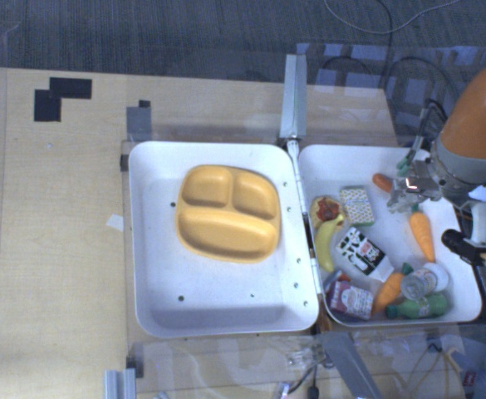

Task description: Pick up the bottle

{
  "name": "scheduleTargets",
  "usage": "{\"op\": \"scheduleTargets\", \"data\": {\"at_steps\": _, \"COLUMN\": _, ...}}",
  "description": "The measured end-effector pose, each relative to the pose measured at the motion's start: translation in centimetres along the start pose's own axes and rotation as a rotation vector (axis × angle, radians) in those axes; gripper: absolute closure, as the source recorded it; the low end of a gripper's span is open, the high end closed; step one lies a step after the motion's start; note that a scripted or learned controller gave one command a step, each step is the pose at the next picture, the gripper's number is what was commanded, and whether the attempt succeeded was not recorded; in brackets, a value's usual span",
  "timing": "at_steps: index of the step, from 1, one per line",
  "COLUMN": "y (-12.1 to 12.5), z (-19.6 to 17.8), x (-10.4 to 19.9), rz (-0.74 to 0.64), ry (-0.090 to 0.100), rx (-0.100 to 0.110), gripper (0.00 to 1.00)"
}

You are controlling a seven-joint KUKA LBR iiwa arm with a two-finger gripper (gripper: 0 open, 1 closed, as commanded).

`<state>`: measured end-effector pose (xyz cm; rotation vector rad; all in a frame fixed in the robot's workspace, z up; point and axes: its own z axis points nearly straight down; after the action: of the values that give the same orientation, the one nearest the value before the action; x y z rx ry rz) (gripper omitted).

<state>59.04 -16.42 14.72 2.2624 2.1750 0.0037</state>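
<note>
The approach is judged under way: the gripper (410,191), its state untellable, must be carried toward five o'clock to the green plastic bottle (417,308).

I see yellow three-compartment plastic tray (228,211) sitting in left white bin (155,306). Right white bin (326,160) packed: yellow banana (323,248), black-and-white patterned carton (361,252), long orange carrot (423,235), red-labelled packet (351,299), small green-checked pouch (356,204). Black cable (367,11) looped on grey floor behind bench.
</note>
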Motion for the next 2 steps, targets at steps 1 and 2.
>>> {"op": "scheduleTargets", "data": {"at_steps": 1, "y": 3.2, "z": -2.2, "x": 1.8, "rz": -0.219, "ry": -0.001, "rx": -0.003, "gripper": 1.00}}
{"op": "scheduleTargets", "data": {"at_steps": 2, "y": 8.0, "z": -15.8, "x": 2.2, "rz": -0.261, "ry": -0.001, "rx": -0.006, "gripper": 1.00}}
